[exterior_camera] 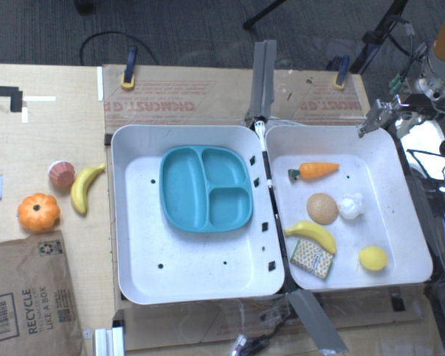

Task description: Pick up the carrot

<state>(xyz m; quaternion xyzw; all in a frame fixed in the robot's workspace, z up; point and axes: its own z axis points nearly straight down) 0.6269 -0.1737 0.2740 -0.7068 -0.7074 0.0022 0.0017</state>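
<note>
A brown paper bag [26, 302] at the near left reads "RECYCLE". The carrot [315, 171] lies far in the right bin [408, 199]. The gripper [377, 116] hangs beyond; its state can't be told.

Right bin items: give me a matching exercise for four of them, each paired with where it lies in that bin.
Things:
1. carrot
2. lemon
3. banana
4. white crumpled object

Places:
A. near corner on the arm's side of the right bin
B. far part of the bin, green top pointing toward the left bin
C. just right of the tan ball
D. by the bin's left wall, above the patterned packet

Pairs: 1-B, 2-A, 3-D, 4-C
</note>
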